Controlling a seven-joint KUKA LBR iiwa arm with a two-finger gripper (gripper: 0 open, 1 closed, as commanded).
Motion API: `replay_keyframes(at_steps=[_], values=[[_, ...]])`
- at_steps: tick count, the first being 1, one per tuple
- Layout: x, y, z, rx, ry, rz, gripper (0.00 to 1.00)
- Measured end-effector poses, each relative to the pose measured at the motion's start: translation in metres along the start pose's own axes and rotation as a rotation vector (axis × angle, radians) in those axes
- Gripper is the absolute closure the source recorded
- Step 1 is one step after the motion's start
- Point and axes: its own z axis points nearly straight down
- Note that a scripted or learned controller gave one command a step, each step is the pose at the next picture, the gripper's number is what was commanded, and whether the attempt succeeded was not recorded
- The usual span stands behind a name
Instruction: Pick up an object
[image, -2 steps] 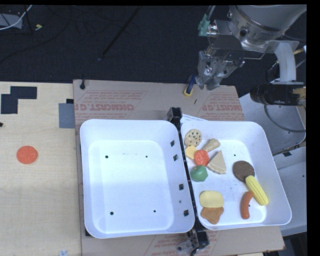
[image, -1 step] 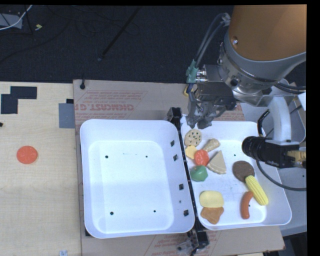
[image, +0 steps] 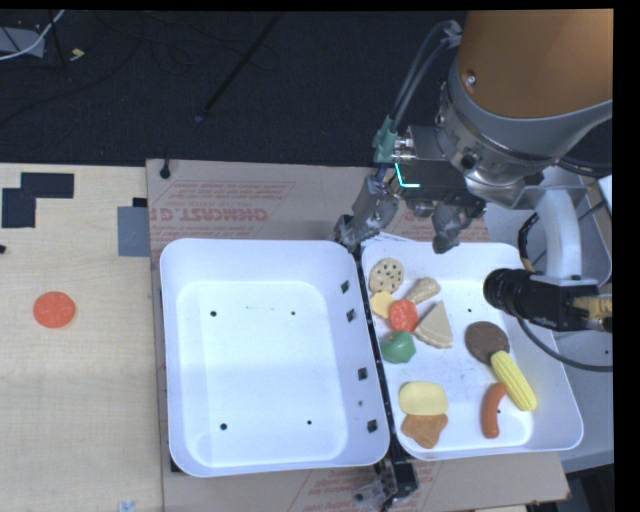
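Note:
The right bin (image: 560, 425) holds several toy foods: a chocolate-chip cookie (image: 386, 273), a red tomato (image: 403, 315), a beige drumstick (image: 423, 291), a sandwich wedge (image: 436, 326), a green pepper (image: 398, 347), a brown patty (image: 486, 340), a corn cob (image: 513, 381), a sausage (image: 490, 411), a yellow piece (image: 423, 397) and a brown piece (image: 424, 431). My gripper (image: 398, 232) hangs above that bin's far edge, just beyond the cookie. Its fingers are spread wide with nothing between them.
The left bin (image: 180, 300) sits beside the right one, sharing a hinged middle wall (image: 362, 340). A black camera body (image: 530, 295) juts in over the right bin's right side. An orange disc (image: 54, 310) lies on the bench at far left.

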Motion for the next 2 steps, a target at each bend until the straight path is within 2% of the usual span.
replay_keyframes(at_steps=[1, 2], values=[[0.0007, 0.0003, -0.0100, 0.002, 0.000, -0.003, 1.00], [0.0007, 0.0003, -0.0094, 0.004, -0.001, -0.004, 0.00]])
